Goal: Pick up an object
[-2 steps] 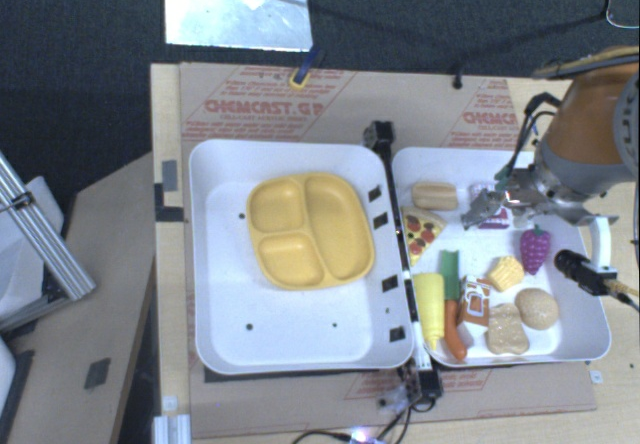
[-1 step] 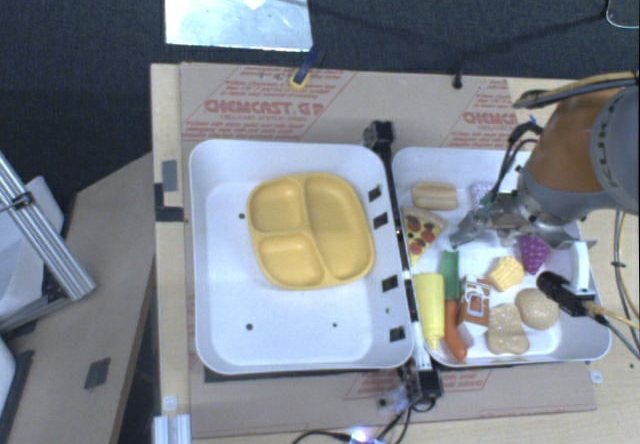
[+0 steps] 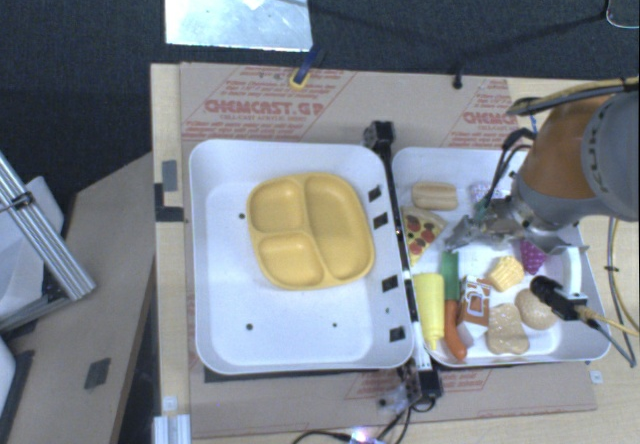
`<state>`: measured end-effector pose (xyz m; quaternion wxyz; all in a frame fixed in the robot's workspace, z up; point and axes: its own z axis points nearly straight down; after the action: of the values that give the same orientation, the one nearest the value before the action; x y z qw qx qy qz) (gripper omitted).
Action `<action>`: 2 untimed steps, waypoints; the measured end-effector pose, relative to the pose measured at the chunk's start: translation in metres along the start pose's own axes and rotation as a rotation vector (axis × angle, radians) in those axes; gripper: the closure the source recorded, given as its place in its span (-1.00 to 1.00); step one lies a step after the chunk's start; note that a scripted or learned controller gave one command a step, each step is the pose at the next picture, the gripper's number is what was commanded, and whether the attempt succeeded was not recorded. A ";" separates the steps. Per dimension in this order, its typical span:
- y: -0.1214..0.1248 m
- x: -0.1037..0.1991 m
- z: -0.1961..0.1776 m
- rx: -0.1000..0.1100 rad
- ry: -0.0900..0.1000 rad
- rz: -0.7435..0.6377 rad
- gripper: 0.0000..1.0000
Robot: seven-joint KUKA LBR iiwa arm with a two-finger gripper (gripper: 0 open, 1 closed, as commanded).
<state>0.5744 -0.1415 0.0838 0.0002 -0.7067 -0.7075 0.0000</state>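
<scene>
- Gripper (image 3: pixel 478 225) down low in the right bin (image 3: pixel 580 350), reaching in from the right below the orange-banded arm (image 3: pixel 565 157); released or clenched, cannot tell from up here.
- Nothing seen grasped; tip hovering just over the bin floor between the pizza slice (image 3: pixel 420 230) and the purple piece (image 3: pixel 530 255).
- Pickable items all crowded in that right bin: tan bread roll (image 3: pixel 434 195) at the top, yellow corn (image 3: pixel 429 302) along the left wall, green vegetable (image 3: pixel 449 268) just beside it, carrot (image 3: pixel 454 332) at the bottom.
- Yellow cheese wedge (image 3: pixel 506 272) just right of the gripper tip, 2 tan cookies (image 3: pixel 520 322) lower down, touching each other.
- Over in the left bin (image 3: pixel 225 332): 1 yellow divided plate (image 3: pixel 305 230) with 3 compartments, sitting about centre.
</scene>
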 end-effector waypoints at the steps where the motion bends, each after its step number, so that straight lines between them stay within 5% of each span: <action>1: 0.001 0.000 -0.012 -0.004 -0.001 0.000 1.00; 2: 0.006 -0.002 -0.076 -0.007 -0.002 -0.002 1.00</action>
<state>0.5800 -0.1437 0.1594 -0.0030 -0.7058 -0.7084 -0.0018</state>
